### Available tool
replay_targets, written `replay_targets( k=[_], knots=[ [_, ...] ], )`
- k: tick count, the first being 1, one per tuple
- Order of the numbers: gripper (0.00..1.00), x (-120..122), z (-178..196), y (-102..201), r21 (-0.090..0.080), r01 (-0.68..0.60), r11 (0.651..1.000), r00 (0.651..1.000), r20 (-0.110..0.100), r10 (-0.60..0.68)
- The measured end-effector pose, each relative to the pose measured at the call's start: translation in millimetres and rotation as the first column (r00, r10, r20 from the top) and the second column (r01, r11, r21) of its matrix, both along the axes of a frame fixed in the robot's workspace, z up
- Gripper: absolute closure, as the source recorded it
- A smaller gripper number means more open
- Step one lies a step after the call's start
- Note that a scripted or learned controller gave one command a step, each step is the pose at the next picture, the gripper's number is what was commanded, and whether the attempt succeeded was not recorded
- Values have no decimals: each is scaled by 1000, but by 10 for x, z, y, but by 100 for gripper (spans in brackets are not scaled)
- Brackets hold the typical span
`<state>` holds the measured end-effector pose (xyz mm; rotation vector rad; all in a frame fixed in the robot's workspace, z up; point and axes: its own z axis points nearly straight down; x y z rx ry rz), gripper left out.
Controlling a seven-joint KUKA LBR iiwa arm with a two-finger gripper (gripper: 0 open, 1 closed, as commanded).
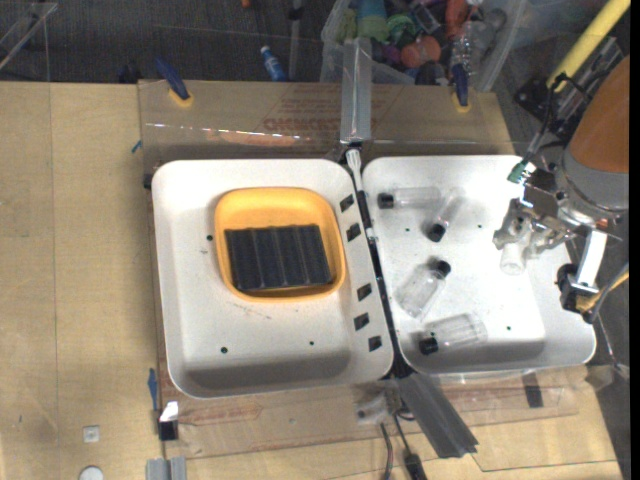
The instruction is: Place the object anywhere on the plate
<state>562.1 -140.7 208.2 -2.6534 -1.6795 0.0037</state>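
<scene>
Over the right bin the jaws hung near its far right side, and we could not tell whether they were spread or pressed together, though a small clear vial showed just under them. Four more clear vials with black caps lay loose on that bin's floor: one near the top, one beside it, one in the middle, one at the front. Across the divider, the orange plate sat in the left bin, carrying a dark ribbed insert. We judged the grasp unconfirmed; lifting slowly and checking the vial came along before crossing seemed wise.
</scene>
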Motion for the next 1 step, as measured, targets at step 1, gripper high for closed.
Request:
replay_targets(
  k=[1],
  knots=[
    [100,658,-266,-297,-2,-184,983,983,4,184]
  ],
)
